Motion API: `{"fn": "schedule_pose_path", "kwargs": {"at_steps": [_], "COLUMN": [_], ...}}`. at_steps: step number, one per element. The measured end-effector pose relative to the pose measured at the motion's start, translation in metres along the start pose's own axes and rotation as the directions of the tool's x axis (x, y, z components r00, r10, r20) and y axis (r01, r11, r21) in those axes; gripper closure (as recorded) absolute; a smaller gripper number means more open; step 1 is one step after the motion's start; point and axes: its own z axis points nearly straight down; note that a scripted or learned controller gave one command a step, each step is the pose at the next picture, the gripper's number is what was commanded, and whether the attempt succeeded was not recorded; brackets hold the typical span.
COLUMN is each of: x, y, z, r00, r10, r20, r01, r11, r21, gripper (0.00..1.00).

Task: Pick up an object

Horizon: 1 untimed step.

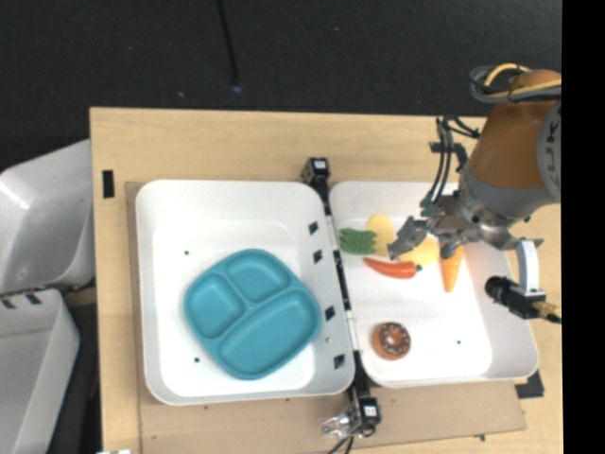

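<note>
Two bins sit side by side on the bench. The left bin (161, 253) holds a blue tray (250, 312). The right bin (492, 343) holds the candidate objects: a green item (356, 241), a yellow item (380, 225), a red pepper (390, 269), a carrot (451, 270) and a donut (390, 340).

Task status: judged from this frame, the pick is not complete. No object is raised off the bin floor, and none shows clearly between the fingers. The grasp and the lift are left to do.

Gripper (408, 239): located in the upper middle of the right bin, low over the cluster of yellow item and pepper. The arm (510, 154) enters from the right of the frame. The dark finger parts point toward the left and lie over or just beside the yellow item; contact cannot be confirmed. The slant of the view and the dark parts overlapping the objects hide the finger spacing, so spread or pressed together cannot be told.

The donut lies well apart, toward the lower part of the bin. The carrot lies just right of the gripper, beneath the wrist.
</note>
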Motion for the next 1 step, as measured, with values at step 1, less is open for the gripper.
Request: {"fn": "schedule_pose_path", "kwargs": {"at_steps": [1], "x": [0.0002], "y": [0.0029], "z": [-0.0074], "r00": [1.000], "r10": [-0.003], "r20": [0.002], "r01": [0.003], "r11": [1.000], "r21": [-0.014], "gripper": [0.00]}}
